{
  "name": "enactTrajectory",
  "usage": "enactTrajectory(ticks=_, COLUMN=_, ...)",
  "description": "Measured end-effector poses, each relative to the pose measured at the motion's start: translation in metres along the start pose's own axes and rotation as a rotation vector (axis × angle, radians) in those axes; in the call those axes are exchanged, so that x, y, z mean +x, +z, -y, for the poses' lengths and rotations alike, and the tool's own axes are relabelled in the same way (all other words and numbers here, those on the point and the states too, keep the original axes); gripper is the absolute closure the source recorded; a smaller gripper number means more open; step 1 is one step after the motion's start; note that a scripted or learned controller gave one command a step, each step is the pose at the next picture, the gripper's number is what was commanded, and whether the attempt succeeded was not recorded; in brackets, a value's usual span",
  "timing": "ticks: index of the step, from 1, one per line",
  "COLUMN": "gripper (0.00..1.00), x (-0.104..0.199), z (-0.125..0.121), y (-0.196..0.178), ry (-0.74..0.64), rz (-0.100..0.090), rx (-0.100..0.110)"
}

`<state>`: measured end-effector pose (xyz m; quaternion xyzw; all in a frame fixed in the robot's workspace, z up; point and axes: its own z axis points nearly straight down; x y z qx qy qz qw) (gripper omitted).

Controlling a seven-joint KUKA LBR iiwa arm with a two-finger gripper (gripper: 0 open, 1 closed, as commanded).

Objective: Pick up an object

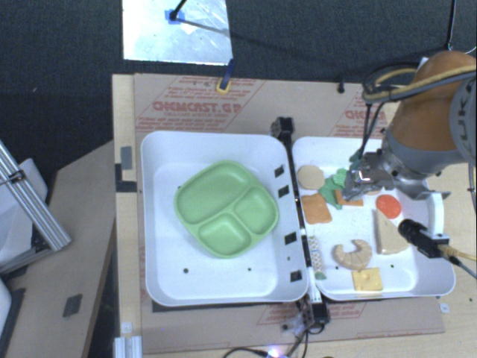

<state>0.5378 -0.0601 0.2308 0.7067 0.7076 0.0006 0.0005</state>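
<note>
The right bin (428, 278) holds several toy foods: a tan round cookie (311, 176), a green leafy piece (333, 187), an orange toast slice (317, 209), a red tomato (388, 204), a pale wedge (388, 237), a croissant (353, 253) and a yellow cheese square (367, 279). My gripper (360, 185) is low over the bin's upper middle, just right of the green piece and touching a small orange item (350, 198). The arm's wrist hides the fingertips.
The left bin (160, 274) holds a green divided plate (226, 208). A black hinge strip (294, 200) runs between the bins. A foil sheet (177, 21) lies at the back. A black tool (419, 237) sticks out from the arm over the right bin.
</note>
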Motion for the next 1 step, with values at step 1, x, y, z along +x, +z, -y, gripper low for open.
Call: enactTrajectory(ticks=1, gripper=1.00, x=-0.0002, z=-0.0147, y=0.0146, ry=-0.003, rz=0.001, rx=0.000)
